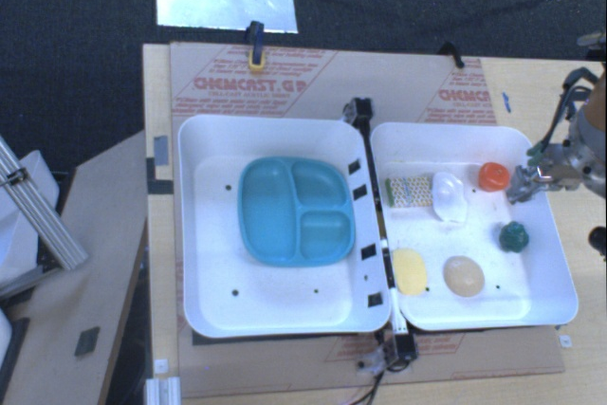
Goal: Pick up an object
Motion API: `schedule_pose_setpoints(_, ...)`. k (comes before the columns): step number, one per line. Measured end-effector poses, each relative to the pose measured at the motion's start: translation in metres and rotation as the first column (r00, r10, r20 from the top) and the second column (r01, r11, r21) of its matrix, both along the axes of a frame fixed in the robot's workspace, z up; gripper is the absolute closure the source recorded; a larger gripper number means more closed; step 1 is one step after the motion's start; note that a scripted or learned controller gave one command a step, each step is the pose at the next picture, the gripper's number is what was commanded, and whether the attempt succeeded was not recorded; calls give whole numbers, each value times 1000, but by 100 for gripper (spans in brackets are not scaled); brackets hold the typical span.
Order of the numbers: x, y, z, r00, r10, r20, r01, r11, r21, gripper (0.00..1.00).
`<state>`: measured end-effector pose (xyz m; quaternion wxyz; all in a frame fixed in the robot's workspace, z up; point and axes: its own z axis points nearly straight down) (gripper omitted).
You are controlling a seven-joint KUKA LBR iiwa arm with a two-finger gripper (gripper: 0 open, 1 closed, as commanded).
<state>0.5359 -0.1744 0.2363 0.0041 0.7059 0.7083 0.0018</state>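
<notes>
A: Two bins. Left bin (204,156) holds a blue tray (292,210), three compartments, long axis running roughly 12 to 6, the two small compartments on its 3 o'clock side.

B: Right bin (555,289)?

A: Six small things. Orange ball (493,175) at about 1 o'clock from the bin's centre. Teal lump (513,237) at 3 to 4 o'clock. Tan egg (464,276) at 6 o'clock, near round, long axis hard to call. Yellow piece (411,271) at 7 o'clock by the divider, long axis about 12 to 6. Speckled sponge (409,192) at 10 o'clock, long axis 9 to 3. White cup (449,197) just beside the sponge on its 3 o'clock side, looks tipped; which way it points, unclear.

B: Gripper?

A: Gripper (524,185) comes in from 3 o'clock over the right bin's far rim, tip pointing toward 9. It sits just beside the ball, on the ball's 3 o'clock side, with the lump near at its 6 o'clock.

B: Fingers?

A: Too small and blurred; spread cannot be told. Nothing seen between them.

B: Anything touching?

A: Ball and gripper tip look close; contact cannot be confirmed. Lump, egg and yellow piece lie apart from one another.
</notes>
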Motion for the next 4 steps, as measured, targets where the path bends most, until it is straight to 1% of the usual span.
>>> schedule_pose_setpoints(1, 2, 0, 36, 1000, 2, -2, -2, 1000, 1, 100)
schedule_pose_setpoints(2, -4, 56, 24, 1000, 6, -7, -6, 1000, 5, 100)
schedule_pose_setpoints(3, -11, 109, 15, 1000, 6, -7, -6, 1000, 5, 100)
schedule_pose_setpoints(4, -5, 169, 1, 1000, 7, -8, -7, 1000, 5, 100)
